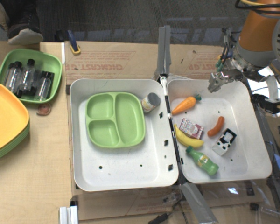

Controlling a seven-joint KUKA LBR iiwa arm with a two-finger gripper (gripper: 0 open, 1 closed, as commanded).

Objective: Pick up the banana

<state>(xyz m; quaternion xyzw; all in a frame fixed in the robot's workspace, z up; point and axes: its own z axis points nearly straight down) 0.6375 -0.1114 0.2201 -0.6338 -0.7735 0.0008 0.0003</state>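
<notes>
Banana [187,137], yellow, curved, lying flat.
Sitting in the right bin [252,168] near its left wall, tucked just under the small pink carton [192,128], right above the green bottle [202,161].

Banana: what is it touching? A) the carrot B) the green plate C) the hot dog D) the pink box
D: in the right bin, the banana lies against the lower-left edge of the pink box, while the carrot and the hot dog lie apart from it, and the green plate sits in the left bin.
</notes>
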